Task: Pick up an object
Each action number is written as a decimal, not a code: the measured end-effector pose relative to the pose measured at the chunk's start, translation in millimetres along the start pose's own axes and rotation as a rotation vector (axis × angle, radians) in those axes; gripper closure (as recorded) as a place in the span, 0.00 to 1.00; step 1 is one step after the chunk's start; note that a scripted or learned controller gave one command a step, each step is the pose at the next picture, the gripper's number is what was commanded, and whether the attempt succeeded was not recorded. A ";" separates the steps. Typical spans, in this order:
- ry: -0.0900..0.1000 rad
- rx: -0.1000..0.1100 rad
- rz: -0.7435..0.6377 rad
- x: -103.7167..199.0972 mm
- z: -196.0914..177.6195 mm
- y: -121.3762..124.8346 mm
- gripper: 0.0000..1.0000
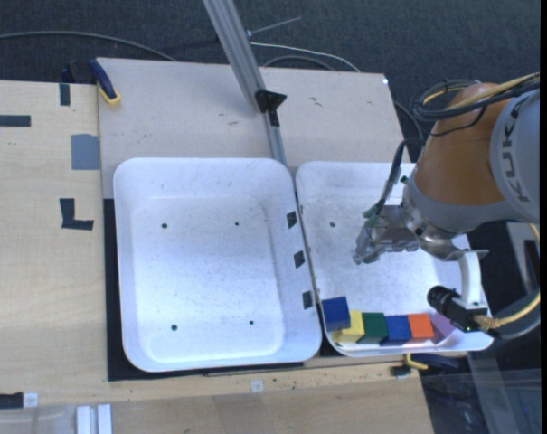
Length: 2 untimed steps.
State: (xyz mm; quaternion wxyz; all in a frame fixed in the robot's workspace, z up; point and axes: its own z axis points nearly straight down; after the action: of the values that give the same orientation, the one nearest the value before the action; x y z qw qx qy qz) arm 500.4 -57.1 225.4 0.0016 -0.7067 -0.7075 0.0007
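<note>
Your gripper (368,247) hovers in the right bin (345,188), above the block row (381,325); jaws' state: cannot tell.

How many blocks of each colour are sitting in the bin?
Along the near wall of the right bin:
Blue blocks: 2
Yellow block: 1
Green block: 1
Orange block: 1
Purple block: 1
Total: 6 blocks
</note>
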 end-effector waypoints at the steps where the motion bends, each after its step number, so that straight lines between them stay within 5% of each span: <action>1: -0.002 -0.002 0.006 -135.2 135.0 21.1 1.00; 2: -0.002 -0.008 0.000 -111.1 20.2 -17.3 1.00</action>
State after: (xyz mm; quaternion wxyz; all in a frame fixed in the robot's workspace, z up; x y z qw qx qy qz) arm 483.1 -168.2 205.2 -0.0020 -0.7065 -0.7077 -0.0012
